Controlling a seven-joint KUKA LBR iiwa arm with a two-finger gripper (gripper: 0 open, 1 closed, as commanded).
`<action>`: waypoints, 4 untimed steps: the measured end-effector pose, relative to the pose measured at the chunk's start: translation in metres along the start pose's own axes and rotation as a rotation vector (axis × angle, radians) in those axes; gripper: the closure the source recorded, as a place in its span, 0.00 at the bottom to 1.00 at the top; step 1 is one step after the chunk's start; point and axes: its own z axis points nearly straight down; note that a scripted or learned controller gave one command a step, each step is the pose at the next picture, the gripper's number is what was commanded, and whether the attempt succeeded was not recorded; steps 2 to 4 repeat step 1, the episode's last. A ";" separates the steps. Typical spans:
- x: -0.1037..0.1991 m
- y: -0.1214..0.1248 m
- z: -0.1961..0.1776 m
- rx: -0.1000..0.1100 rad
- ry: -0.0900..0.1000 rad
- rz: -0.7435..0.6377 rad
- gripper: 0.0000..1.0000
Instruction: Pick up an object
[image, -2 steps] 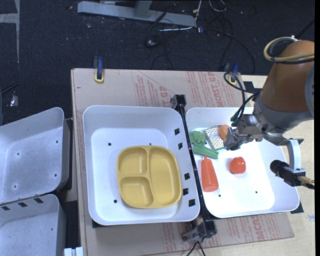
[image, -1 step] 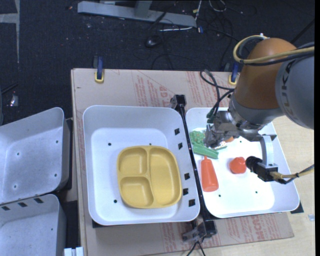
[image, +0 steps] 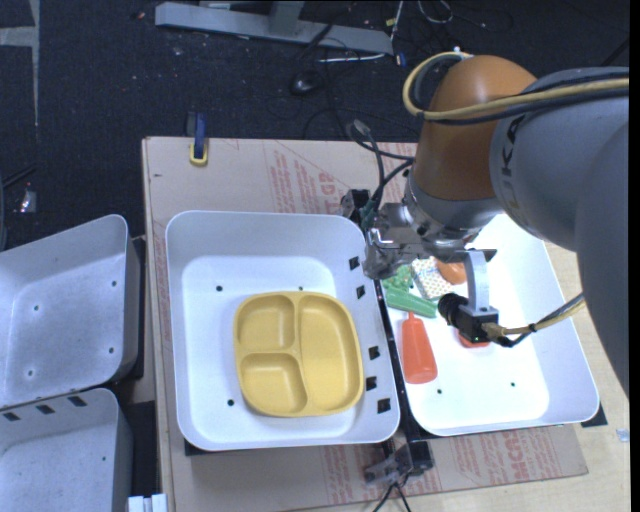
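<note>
A grey robot arm (image: 570, 150) with a broad orange band (image: 470, 120) above its wrist fills the upper right of the view, reaching in from the right and bending down over the bins. A yellow cable (image: 440, 75) loops around the top of the orange band.

Below it lies a brown cardboard-covered tabletop (image: 260, 170) printed with red lettering, and it carries two shallow white bins side by side. The left bin (image: 200, 250) holds a yellow plate with three compartments (image: 298, 352), lying flat near the middle of the bin floor. The right bin (image: 530, 400) sits partly beneath the arm, with its upper portion covered by the wrist.

The gripper (image: 395, 262) hangs over the upper left corner of the right bin, close to the wall shared by the two bins. Whether it is spread apart or closed cannot be told from this angle, and nothing can be seen between its tips.

Several small objects cluster in the right bin near the gripper. An orange-red oblong object (image: 417, 348) lies lengthwise just beside the bin's left wall, below the gripper. A green flat object (image: 408, 296) lies just above it, almost under the gripper. A small pale speckled item (image: 430, 282) touches the green one, and an orange rounded piece (image: 452, 270) peeks out from under the wrist. A black fitting on a cable (image: 470, 318) hangs from the wrist over a red piece (image: 472, 338) on the bin floor.

A blue and yellow clamp (image: 199, 140) sits at the tabletop's far left edge.
</note>
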 end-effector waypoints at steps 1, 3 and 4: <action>0.045 0.011 0.011 0.001 0.000 0.001 1.00; 0.045 0.011 0.011 0.001 0.000 0.001 1.00; 0.045 0.011 0.011 0.001 0.000 0.001 1.00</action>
